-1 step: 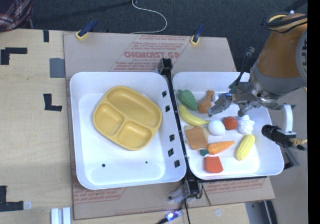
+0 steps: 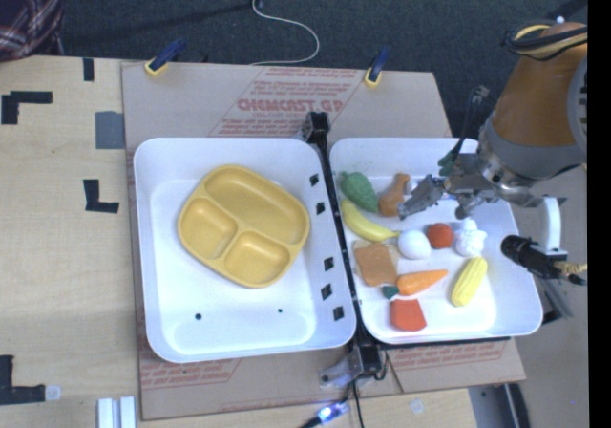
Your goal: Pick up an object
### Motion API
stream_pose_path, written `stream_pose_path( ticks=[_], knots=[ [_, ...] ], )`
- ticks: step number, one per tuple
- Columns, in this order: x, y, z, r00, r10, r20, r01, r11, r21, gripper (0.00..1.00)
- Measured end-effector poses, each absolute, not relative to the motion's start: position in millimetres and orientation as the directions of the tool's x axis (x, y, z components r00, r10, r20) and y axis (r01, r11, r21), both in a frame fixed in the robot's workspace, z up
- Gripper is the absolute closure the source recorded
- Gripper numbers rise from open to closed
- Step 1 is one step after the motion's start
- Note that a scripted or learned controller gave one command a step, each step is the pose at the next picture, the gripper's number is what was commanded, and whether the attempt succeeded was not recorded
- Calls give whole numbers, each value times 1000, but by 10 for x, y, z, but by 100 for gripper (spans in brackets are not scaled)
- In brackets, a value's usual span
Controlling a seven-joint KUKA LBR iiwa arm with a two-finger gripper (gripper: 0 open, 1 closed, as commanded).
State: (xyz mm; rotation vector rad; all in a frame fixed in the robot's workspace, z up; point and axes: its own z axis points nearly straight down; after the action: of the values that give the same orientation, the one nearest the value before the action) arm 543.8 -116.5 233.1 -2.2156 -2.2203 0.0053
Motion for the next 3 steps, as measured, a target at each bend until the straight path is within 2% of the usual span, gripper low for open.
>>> stream_pose_path(
  ticks=[2, 3],
  knots=[
    [5552, -1193, 1179, -2, 1000, 1, 1000, 2, -11, 0],
    [5574, -1221, 844, 0, 1000, -6, 1000, 0, 5, 0]
  ],
)
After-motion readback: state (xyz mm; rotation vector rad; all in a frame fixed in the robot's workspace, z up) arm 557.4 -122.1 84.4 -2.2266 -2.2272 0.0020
